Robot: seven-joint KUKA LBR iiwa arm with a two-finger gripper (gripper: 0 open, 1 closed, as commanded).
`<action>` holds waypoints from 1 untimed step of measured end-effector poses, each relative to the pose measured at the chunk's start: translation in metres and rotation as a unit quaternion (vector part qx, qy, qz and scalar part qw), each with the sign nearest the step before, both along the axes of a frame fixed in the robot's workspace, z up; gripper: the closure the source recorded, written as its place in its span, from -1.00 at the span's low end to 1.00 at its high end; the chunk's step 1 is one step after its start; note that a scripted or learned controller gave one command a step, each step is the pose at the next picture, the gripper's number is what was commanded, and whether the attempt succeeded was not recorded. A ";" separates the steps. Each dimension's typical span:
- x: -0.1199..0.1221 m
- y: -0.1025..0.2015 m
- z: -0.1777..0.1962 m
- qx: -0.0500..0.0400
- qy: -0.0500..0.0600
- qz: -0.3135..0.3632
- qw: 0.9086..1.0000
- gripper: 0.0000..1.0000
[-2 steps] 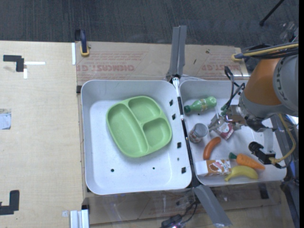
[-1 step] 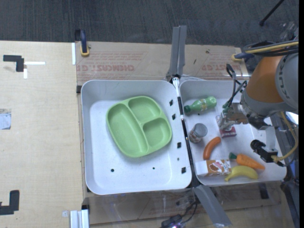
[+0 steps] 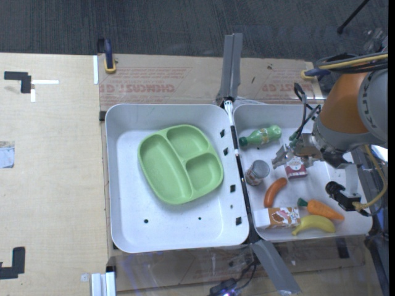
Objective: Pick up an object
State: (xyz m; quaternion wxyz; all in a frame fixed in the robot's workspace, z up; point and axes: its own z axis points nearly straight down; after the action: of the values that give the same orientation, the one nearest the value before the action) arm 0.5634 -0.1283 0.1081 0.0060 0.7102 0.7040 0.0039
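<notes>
Camera view: gripper (image 3: 289, 156) low in the right bin (image 3: 352, 226), above a small red-and-white carton (image 3: 297, 169).
Fingers: spread apart, nothing seen between them.
Objects: green bottle (image 3: 260, 136) far, can (image 3: 257, 172) left of the carton, orange pepper (image 3: 274, 192), carrot (image 3: 325, 209), banana (image 3: 315, 225) and snack box (image 3: 284, 216) near.
Left bin: green divided plate (image 3: 180, 163).
Progress: reach made; grasp and lift left, by the look of it.
</notes>
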 end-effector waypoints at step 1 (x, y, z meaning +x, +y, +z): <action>0.003 -0.041 -0.016 0.001 0.007 0.009 1.000 -1.00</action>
State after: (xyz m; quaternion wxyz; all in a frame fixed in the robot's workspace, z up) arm 0.5659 -0.1692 0.0921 0.0005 0.7040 0.7102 -0.0004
